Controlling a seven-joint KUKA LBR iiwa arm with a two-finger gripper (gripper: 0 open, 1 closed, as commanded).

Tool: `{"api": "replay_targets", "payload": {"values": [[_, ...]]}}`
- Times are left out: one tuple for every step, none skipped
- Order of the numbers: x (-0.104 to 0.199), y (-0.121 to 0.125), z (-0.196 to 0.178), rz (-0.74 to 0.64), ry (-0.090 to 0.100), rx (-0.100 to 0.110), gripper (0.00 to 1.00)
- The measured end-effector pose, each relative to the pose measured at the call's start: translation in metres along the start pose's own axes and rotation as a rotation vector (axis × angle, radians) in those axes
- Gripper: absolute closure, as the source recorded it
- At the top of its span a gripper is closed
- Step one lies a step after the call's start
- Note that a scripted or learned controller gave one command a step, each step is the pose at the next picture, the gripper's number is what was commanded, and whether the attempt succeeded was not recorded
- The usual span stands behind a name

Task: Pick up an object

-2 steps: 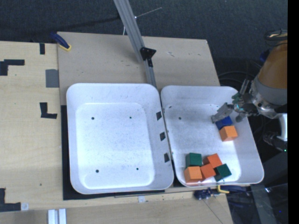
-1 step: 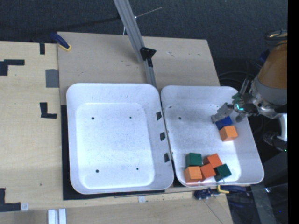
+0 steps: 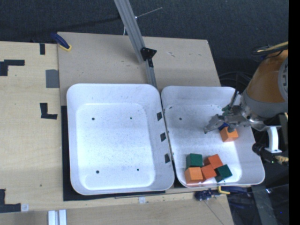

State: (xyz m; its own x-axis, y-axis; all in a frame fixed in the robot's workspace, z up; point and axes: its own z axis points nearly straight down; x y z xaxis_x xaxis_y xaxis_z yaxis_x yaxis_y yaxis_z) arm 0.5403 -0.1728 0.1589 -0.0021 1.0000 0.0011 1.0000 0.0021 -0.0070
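Observation:
My gripper (image 3: 218,123) hangs over the right side of the right bin (image 3: 197,100), at the end of the grey and orange arm coming in from the right. An orange block (image 3: 229,134) lies directly under its right side, touching or nearly touching it; a small blue patch shows just above the block. Whether the block is gripped is not visible. Near the bin's front edge sits a cluster: a green block (image 3: 194,161), an orange block (image 3: 214,161), another orange block (image 3: 193,174) and a dark green block (image 3: 224,172).
The left bin (image 3: 77,125) lies beside the right one, their rims meeting in the middle. A slanted metal pole (image 3: 133,27) rises behind the bins. The wooden bench extends left, with dark tape marks on it.

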Motion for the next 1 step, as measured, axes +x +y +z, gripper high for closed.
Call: {"api": "replay_targets", "payload": {"values": [[0.0029,-0.0082,0.0469,0.001,0.000,0.000,0.00]]}}
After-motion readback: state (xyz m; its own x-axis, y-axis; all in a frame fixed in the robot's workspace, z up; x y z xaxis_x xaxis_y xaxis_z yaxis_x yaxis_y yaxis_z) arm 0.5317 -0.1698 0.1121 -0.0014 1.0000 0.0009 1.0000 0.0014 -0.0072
